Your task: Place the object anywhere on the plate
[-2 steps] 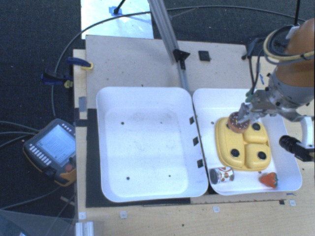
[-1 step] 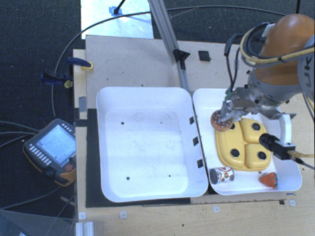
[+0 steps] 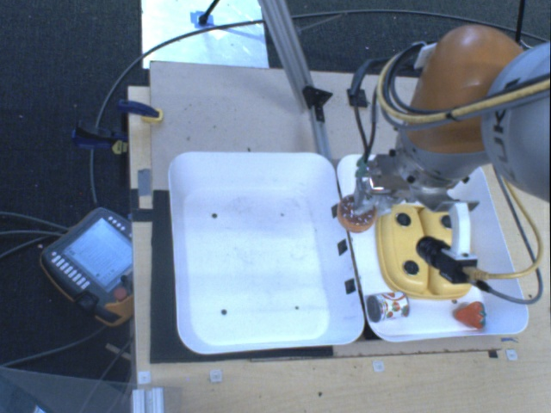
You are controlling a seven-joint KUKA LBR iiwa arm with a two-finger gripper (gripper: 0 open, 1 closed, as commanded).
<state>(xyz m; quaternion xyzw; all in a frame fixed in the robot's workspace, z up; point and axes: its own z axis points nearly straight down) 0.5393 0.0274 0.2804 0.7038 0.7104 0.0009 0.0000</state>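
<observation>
The arm's gripper [image 3: 362, 198] hangs low over a brown doughnut [image 3: 355, 215] at the right bin's [image 3: 508, 317] left edge, seemingly to grasp it; its jaws' state I cannot tell.

dark carpet floor [image 3: 52, 50] around a tan bench [image 3: 232, 101] (cables trailing).

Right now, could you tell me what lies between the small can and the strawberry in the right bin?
In the camera view, only bare white bin floor lies between the can and the strawberry; the yellow plate sits just above that stretch.
</observation>
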